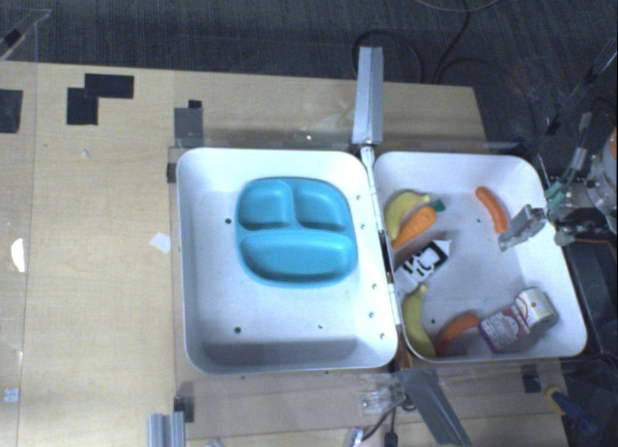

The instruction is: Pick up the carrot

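The carrot, orange with a green tip, lies tilted in the upper left part of the right bin. It leans against a yellow fruit. My gripper hangs over the right bin's right side, about a hand's width to the right of the carrot. It sits just right of an orange-red sausage. Nothing is seen held in it.
The right bin also holds a black-and-white card, a banana, a second orange sausage and a small carton. A blue divided plate sits in the left bin. A metal post stands behind the bins.
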Tool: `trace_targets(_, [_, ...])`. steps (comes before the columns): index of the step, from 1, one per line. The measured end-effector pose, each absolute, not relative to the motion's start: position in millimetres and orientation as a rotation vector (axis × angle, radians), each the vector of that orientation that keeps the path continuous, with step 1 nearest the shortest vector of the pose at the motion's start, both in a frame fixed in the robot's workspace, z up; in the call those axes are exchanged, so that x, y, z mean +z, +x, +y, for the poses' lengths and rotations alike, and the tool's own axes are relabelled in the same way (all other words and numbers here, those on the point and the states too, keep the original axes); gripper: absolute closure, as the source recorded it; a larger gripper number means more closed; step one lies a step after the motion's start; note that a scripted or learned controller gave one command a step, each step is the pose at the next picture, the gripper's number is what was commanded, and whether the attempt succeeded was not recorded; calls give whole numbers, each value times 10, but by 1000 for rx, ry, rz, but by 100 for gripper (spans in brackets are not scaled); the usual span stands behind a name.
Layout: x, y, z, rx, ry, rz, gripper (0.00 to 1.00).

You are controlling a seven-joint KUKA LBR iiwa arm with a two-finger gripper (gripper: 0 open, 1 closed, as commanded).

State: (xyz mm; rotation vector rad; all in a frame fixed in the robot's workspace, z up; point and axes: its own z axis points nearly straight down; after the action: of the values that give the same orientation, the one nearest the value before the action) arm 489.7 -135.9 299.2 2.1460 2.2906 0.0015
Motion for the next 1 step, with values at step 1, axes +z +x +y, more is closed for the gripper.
trace_targets(1, [1675, 5275, -1133, -1, 2049, 2385, 0])
